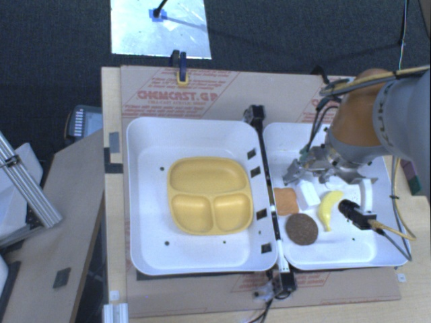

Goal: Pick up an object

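In the right bin lie a yellow banana, a tan square slice, a round brown cookie and a small white block. My gripper hangs low over the bin's left middle, just above the tan slice and the white block and to the left of the banana. Nothing is visibly held in it.
The left bin holds a yellow divided plate. A black divider runs between the two bins. The grey arm crosses the right bin's far right part.
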{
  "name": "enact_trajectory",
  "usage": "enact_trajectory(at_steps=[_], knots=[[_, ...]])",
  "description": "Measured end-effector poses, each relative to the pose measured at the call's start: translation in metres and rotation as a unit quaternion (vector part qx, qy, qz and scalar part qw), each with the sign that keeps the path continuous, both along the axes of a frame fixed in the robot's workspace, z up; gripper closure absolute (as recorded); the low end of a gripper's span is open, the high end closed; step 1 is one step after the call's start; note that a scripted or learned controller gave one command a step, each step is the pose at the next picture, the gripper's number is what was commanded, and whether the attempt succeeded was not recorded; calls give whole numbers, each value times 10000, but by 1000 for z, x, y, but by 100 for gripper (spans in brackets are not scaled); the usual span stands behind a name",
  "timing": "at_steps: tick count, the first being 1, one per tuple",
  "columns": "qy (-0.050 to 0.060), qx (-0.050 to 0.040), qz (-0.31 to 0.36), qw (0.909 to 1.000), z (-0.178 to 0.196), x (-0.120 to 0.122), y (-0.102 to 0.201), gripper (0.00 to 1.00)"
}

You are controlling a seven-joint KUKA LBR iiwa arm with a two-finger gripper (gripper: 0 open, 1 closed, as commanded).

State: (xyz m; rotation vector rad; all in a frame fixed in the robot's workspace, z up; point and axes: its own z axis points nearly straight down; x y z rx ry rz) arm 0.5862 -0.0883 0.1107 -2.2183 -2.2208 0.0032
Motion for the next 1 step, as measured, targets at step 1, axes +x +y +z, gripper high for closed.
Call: enact_trajectory(at_steps=[1], knots=[[-12, 0, 2, 10000, -27, 0, 0, 0]])
